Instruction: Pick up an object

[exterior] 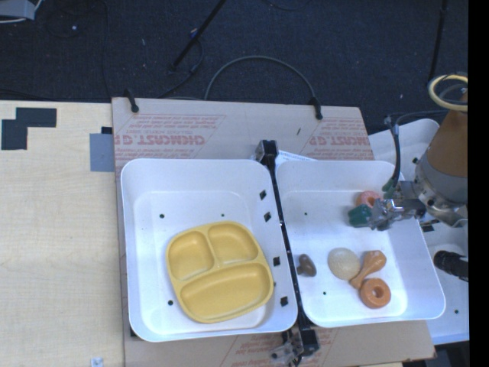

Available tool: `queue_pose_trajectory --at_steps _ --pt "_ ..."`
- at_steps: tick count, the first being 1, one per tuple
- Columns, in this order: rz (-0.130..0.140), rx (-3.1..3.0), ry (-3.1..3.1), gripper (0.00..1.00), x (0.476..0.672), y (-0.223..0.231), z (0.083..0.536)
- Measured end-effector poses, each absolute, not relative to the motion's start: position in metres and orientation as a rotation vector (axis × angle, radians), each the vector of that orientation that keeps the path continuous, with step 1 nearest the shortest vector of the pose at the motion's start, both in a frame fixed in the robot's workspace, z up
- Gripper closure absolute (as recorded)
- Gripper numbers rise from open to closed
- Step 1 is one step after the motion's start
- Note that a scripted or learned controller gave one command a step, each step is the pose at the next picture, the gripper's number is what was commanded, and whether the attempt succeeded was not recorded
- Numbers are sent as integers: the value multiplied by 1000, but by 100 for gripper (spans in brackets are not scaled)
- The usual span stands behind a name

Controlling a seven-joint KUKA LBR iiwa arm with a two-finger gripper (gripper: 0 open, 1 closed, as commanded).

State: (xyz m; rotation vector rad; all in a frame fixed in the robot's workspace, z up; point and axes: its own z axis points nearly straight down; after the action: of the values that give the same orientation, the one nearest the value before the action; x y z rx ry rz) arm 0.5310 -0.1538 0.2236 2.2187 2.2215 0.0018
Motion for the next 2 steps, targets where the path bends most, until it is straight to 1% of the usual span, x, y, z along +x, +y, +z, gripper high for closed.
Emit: queue_pose_trajectory --at_steps 2 --pt "-3 2221 2229 100 555 -53 204"
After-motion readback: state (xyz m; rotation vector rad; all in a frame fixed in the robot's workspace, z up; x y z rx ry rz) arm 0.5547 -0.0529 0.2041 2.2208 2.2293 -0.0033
